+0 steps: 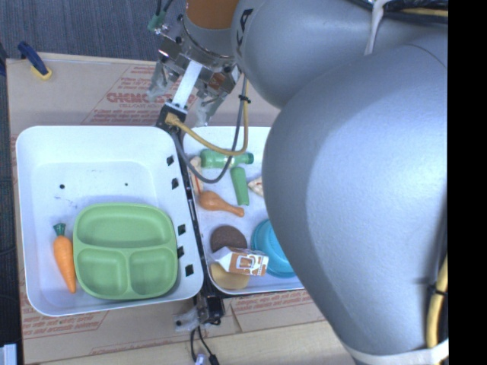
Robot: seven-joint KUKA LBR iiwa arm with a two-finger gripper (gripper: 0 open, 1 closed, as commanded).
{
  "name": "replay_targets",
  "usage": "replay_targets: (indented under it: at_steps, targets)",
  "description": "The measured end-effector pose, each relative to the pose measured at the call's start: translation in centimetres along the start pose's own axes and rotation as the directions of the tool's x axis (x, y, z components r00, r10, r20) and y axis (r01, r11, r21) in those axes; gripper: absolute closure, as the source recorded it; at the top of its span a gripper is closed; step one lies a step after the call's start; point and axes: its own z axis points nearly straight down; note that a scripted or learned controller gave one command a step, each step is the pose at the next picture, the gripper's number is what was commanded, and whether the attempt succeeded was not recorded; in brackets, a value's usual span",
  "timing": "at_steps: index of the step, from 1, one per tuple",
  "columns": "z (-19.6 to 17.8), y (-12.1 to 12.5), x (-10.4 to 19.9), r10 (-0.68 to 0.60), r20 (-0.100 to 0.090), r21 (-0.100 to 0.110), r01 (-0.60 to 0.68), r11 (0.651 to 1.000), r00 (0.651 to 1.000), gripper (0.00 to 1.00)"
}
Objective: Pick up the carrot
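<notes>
Left bin (30,204): the carrot (64,258), green top pointing away, lies along the left edge of a green divided plate (125,249). Right bin (221,139): green hammer-shaped toy (228,164), orange drumstick (217,201), brown disc (227,239), blue bowl (272,251), small labelled carton (245,263), writing unreadable. Above the bins' divider the jaws (183,90) hang over the cardboard-covered worktop (114,90), red print illegible; whether they are apart or together cannot be told
</notes>
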Motion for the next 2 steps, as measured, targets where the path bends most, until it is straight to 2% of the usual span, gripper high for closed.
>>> replay_targets:
  at_steps: [1, 2]
  targets:
    - [22.9, -2.9, 3.4, 0.176, 0.018, 0.015, -0.176, 0.984, 0.984, 0.0]
    - [21.0, -2.8, 3.9, 0.163, 0.009, 0.015, -0.163, 0.986, 0.987, 1.0]
